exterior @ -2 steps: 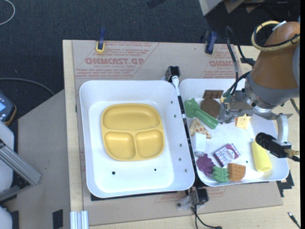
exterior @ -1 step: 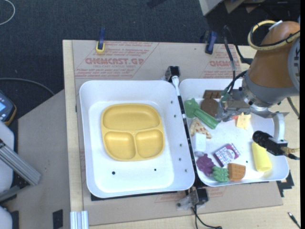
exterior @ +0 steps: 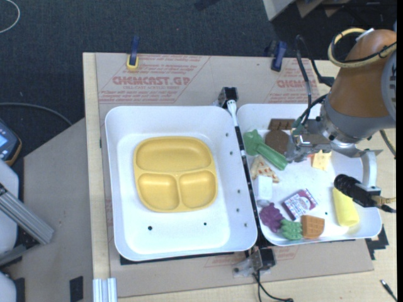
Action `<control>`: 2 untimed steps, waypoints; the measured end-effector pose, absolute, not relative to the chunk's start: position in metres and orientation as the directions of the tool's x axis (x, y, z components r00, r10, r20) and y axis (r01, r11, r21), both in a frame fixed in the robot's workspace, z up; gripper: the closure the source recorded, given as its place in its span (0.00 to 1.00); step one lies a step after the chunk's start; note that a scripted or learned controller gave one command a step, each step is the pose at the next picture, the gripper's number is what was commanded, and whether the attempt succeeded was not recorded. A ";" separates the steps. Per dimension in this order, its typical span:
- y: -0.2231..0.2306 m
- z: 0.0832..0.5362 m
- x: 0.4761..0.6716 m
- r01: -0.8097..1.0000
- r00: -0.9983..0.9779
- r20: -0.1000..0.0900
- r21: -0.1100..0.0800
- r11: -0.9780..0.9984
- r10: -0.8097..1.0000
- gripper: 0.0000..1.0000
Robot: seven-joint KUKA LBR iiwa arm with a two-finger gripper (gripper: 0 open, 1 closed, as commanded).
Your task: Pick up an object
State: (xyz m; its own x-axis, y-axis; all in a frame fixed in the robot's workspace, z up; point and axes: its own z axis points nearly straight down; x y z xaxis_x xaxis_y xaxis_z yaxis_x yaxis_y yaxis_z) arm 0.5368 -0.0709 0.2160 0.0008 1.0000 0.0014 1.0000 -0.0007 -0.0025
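Pick not done. Your hand (exterior: 301, 145) low in right bin (exterior: 371, 222), just right of green cucumber (exterior: 263, 148), over brown block (exterior: 278, 141); opening: cannot tell. Nothing lifted; grasp, raise remain.

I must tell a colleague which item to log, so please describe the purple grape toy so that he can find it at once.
Start at the right white bin, the one crowded with toy food. Look along its near edge, at the corner beside the divider between the bins: the grape bunch lies there. It is the bin's only knobbly, dark purple cluster, touching the green toy on its right.
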 end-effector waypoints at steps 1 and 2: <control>-0.066 0.217 0.548 1.000 -0.001 0.000 0.003 0.001 1.000 1.00; -0.068 0.236 0.541 1.000 0.000 -0.001 0.004 0.000 1.000 1.00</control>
